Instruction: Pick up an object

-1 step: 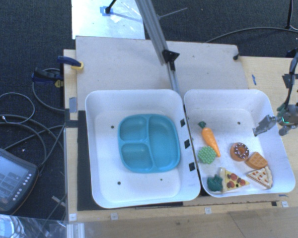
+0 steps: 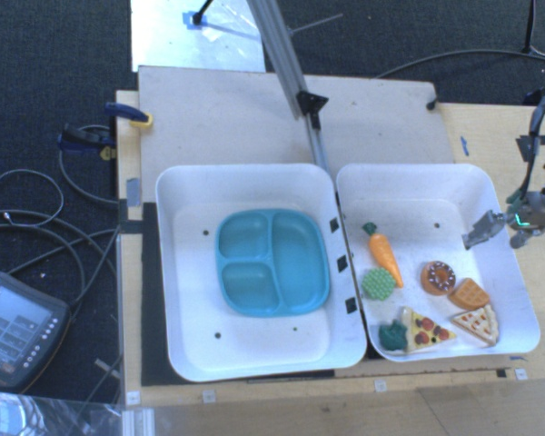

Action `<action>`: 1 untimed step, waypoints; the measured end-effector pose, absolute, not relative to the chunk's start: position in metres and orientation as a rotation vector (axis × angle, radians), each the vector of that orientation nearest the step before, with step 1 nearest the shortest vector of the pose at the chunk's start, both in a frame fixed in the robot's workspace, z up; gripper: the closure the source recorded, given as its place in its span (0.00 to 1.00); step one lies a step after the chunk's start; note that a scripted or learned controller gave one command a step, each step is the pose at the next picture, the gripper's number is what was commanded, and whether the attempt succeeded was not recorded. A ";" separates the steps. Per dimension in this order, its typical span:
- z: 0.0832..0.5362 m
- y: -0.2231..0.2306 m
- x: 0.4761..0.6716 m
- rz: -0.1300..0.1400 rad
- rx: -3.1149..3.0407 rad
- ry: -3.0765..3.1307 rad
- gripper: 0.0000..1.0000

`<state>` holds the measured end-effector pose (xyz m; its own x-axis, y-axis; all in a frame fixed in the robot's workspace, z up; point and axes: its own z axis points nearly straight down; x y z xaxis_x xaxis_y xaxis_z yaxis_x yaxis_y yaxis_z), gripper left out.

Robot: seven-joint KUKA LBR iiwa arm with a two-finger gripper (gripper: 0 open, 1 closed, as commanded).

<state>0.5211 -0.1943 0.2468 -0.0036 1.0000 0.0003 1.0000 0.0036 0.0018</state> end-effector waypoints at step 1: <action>0.185 -0.192 0.517 -0.003 2.224 2.224 0.00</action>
